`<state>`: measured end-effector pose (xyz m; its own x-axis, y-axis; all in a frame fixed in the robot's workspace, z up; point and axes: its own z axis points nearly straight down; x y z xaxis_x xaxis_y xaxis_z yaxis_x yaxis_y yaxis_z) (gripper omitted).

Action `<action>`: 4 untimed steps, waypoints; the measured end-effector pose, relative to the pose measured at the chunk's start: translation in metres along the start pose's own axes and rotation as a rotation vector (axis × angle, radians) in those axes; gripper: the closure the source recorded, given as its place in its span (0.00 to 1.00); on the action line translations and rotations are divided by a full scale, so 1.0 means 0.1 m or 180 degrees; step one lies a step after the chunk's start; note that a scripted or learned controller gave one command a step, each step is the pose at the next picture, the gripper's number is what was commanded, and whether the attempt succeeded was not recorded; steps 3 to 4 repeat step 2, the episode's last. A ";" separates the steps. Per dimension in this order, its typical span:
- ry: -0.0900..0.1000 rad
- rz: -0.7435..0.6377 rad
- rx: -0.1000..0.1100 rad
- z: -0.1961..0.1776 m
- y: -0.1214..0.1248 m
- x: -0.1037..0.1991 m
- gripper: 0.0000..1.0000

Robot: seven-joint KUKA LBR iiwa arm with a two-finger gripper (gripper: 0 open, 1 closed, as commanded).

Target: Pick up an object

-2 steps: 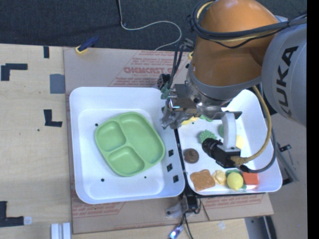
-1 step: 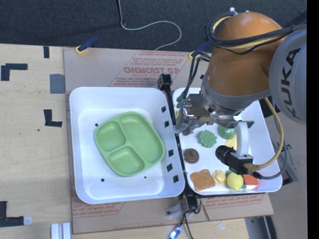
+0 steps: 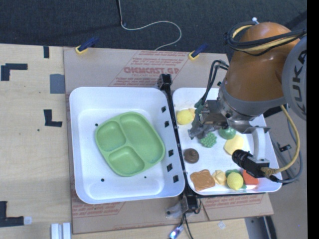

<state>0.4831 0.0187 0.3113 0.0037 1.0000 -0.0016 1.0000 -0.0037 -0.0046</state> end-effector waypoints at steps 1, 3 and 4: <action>0.0008 -0.0029 -0.0021 -0.51 0.00 0.43 1.00; 0.0000 0.0003 -0.0016 -0.67 0.00 -0.18 1.00; 0.0000 0.0003 -0.0016 -0.67 0.00 -0.18 1.00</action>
